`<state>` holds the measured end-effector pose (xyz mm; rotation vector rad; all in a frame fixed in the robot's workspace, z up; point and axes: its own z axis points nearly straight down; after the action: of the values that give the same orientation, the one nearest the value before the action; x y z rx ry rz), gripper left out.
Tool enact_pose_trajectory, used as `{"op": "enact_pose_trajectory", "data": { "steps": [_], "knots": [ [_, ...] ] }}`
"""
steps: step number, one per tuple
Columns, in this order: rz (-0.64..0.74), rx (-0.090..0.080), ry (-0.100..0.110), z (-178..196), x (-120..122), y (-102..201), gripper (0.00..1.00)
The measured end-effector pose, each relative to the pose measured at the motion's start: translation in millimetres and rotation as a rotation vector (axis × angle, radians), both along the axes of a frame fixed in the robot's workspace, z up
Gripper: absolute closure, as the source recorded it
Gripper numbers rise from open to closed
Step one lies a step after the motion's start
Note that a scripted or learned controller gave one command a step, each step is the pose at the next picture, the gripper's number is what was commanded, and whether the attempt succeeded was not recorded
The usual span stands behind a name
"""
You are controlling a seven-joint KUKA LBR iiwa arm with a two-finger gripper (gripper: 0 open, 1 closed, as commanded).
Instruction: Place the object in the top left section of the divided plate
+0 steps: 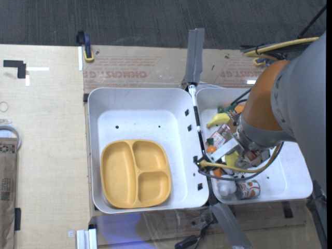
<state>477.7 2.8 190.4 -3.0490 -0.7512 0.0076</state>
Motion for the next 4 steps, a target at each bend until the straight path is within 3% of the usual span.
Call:
{"op": "enact_pose_trajectory", "data": {
  "steps": [1, 2, 3, 4],
  "knots": [
    [0.029, -0.002, 0.000, 35.1, 17.1, 44.4, 1.00],
    [0.180, -0.001, 0.003, -92.7, 16.8, 108.6, 1.00],
    [-0.081, -0.002, -0.001, -24.0, -0.3, 122.1, 1.00],
    [-0.248, -0.003, -0.004, 49.3, 0.5, 170.1, 1.00]
  ]
}}
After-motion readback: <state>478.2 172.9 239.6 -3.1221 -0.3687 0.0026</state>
